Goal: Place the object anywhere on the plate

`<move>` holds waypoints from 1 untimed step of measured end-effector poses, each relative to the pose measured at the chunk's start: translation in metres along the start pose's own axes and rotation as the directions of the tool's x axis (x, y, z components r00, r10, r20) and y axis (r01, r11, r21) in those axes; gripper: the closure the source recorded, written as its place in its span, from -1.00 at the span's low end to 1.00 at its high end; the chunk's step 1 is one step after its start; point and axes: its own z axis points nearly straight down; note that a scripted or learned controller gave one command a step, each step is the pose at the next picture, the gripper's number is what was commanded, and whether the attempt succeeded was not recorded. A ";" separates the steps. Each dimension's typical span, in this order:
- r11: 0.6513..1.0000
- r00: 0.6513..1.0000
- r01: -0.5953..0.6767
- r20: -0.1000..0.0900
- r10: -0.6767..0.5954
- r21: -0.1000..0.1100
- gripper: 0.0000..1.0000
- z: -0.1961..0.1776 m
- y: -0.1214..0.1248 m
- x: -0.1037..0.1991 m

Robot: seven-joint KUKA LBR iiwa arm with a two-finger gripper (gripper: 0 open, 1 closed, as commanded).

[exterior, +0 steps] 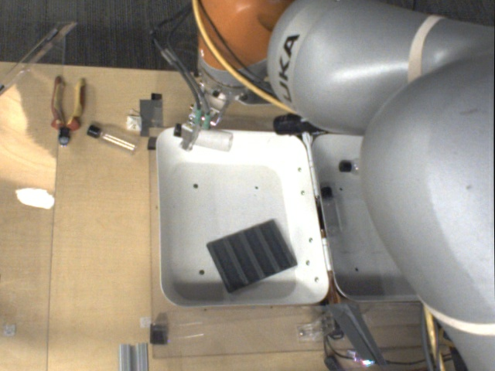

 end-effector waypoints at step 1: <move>1.000 1.000 0.002 0.004 -0.002 -0.006 1.00 -0.012 0.002 0.000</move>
